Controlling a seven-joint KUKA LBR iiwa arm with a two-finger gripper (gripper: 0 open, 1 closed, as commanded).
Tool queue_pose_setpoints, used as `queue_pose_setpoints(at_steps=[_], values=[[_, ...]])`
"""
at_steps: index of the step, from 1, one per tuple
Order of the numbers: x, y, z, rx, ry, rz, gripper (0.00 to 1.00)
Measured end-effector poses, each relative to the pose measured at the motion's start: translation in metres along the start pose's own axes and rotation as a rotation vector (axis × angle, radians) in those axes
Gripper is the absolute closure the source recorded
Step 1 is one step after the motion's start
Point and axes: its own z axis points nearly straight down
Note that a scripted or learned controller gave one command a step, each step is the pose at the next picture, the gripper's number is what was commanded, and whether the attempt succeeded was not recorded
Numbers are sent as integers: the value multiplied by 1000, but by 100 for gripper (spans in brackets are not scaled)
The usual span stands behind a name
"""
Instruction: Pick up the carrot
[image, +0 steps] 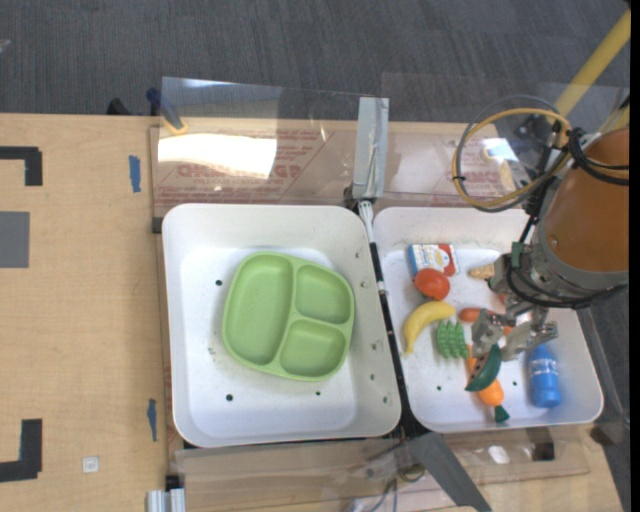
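Camera view, read from its left: the left bin (190, 330) holds a green divided plate (288, 316), well apart from anything this task needs. Past the divider, the right bin (575, 400) carries the clutter. A yellow banana (424, 322) curves near the bin's left wall, with a red tomato (432, 284) and a small carton (430, 259) above it and a green leafy vegetable (452, 340) just to its right. Next comes the carrot (490, 388), an orange body with dark green at both ends, lying low in the bin near the front wall. Its long axis runs at a slant, from upper right down to lower left (roughly top to bottom in the picture, leaning a little). A blue bottle (544, 378) stands just beside it on the right.

The gripper (498, 338) hangs directly over the carrot's upper end, its metal parts overlapping the green tip there, so the carrot's orange body lies just below and slightly left of it. Whether the claw is wide, narrow or closed on anything I cannot tell; the hardware is a blur of grey and orange against the toys.

My judgement: the grasp turns on closing across that slanted axis, not along it, and the bottle close on the right leaves little room on that side.
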Motion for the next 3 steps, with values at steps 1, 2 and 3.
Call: queue_pose_setpoints(at_steps=[1,2,3], values=[[-2,0,-1,0,-2,-3,0],[65,0,58,-9,1,-115,0],[77,-6,131,2,0,-60,0]])
